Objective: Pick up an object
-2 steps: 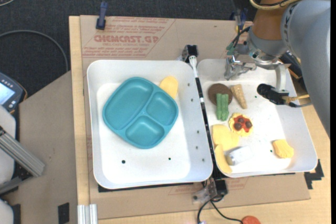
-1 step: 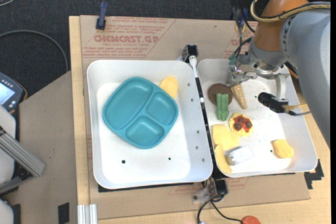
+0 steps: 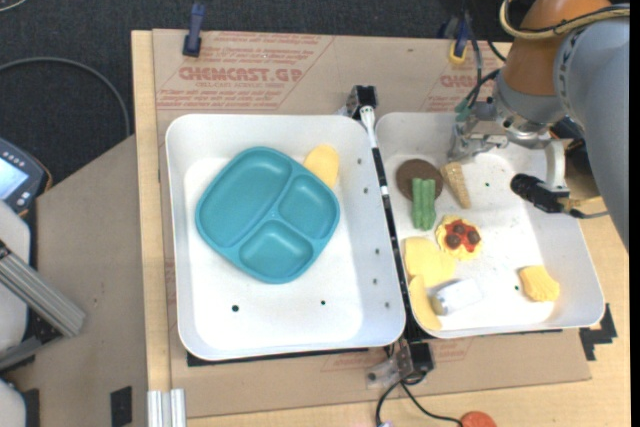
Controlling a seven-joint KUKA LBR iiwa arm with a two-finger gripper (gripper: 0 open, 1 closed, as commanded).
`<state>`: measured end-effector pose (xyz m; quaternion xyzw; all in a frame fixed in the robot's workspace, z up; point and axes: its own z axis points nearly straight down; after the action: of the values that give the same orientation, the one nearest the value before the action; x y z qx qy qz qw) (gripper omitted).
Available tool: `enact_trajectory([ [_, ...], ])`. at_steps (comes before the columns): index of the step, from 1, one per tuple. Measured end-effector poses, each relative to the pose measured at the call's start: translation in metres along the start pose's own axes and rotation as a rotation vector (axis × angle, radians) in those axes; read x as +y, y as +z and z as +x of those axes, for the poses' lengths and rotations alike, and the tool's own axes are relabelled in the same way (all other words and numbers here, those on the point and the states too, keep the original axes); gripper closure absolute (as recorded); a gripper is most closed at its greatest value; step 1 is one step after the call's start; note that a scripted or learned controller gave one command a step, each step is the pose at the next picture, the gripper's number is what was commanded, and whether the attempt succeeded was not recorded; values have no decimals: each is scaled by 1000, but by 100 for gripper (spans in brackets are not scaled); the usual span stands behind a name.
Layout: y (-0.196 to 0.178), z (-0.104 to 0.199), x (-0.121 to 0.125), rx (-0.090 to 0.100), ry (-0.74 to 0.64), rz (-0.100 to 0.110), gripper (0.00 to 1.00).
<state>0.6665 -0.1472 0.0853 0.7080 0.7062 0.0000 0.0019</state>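
The right bin [image 3: 575, 260] holds several toy foods. Among them are a brown round piece [image 3: 415, 174], a green stick [image 3: 425, 203], a tan wedge [image 3: 457, 183] and a small pizza-like piece with red spots [image 3: 460, 235]. Nearer the front lie pale yellow pieces [image 3: 425, 260], a grey-white item [image 3: 457, 294] and a yellow chunk [image 3: 539, 284]. My gripper [image 3: 470, 147] hangs over the bin's far part, just above and behind the tan wedge. Nothing is visibly held in it.
The left bin [image 3: 190, 295] carries a teal divided plate [image 3: 267, 213] and a yellow piece [image 3: 322, 163] at the plate's far right edge. A black part [image 3: 540, 193] of the arm juts over the right bin's right side. A metal divider [image 3: 378, 185] runs between the bins.
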Motion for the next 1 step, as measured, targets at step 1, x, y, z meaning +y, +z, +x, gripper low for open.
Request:
enact_trajectory([
  [1, -11, 2, 1, -1, -3, -4, 100],
])
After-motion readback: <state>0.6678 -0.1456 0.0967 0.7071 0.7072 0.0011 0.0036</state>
